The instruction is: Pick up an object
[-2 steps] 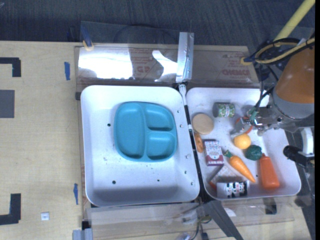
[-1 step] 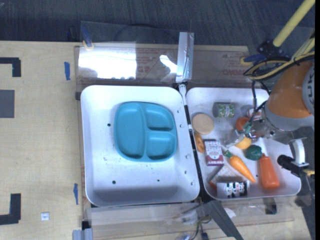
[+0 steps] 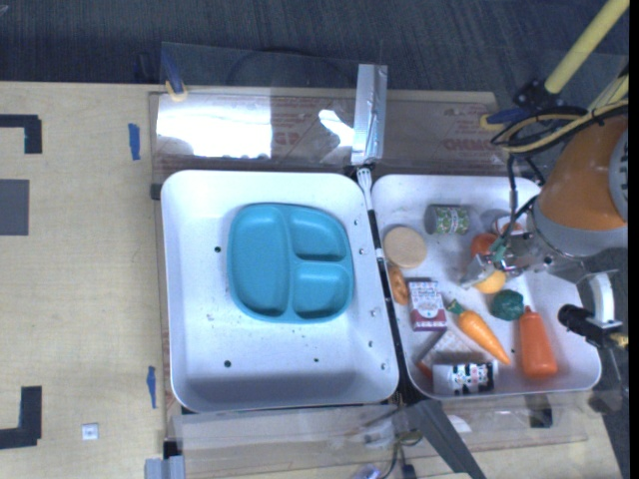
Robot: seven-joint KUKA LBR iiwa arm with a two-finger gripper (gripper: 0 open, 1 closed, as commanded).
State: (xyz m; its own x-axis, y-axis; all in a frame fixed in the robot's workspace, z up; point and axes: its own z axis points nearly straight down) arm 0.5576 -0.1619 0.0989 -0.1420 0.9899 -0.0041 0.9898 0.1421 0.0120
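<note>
**Gripper low in the right bin among the toy food**

Camera view: two shallow white bins sit side by side on the bench. The left bin (image 3: 190, 297) holds a blue divided tray (image 3: 291, 260) lying flat near its middle. The right bin (image 3: 584, 372) is crowded with small items: a green-labelled can (image 3: 448, 220) near the far wall, a tan round disc (image 3: 405, 246) beside the divider, a red and white carton (image 3: 426, 304) below it, a toy carrot (image 3: 478, 331) lying slantwise in the middle, a dark green round piece (image 3: 508, 304) just beside it, an orange bottle (image 3: 537, 346) toward the right wall, and a black and white box (image 3: 465, 375) against the near wall.

The arm (image 3: 589, 188), with its orange band, reaches in from the right. Its gripper (image 3: 496, 254) is down in the right bin, just above a small yellow piece (image 3: 489, 283) and near a red-orange piece (image 3: 483, 244). Whether its jaws are apart or together cannot be told, and nothing can be made out between them.
</note>
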